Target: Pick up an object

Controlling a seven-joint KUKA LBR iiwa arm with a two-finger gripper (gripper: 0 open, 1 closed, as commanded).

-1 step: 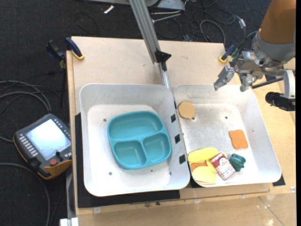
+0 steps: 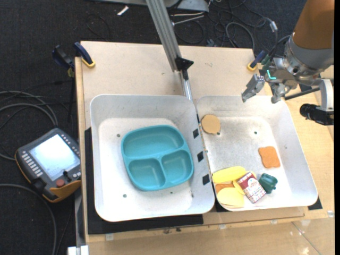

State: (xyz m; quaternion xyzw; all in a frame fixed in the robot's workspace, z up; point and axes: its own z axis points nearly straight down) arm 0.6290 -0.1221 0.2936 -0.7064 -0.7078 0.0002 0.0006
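Nearest the camera, a yellow flat plastic piece (image 2: pixel 230 187) lay in the right white bin (image 2: pixel 295 142), touching a small red and white carton (image 2: pixel 251 187) with a dark green plastic object (image 2: pixel 268 182) just beside it. An orange rectangular sponge-like piece (image 2: pixel 269 156) and a round tan disc (image 2: pixel 210 124) lay farther back. A teal compartment tray (image 2: pixel 157 157) sat in the left white bin (image 2: pixel 106 142). Above the right bin's far edge hung the hand (image 2: pixel 264 90), released, fingers apart, grasping nothing.

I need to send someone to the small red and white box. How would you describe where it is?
Start at the right-hand bin of the two white ones and go to its near edge. There, the red and white box lies between some yellow pieces and a dark green object. It is the one thing there with printing.
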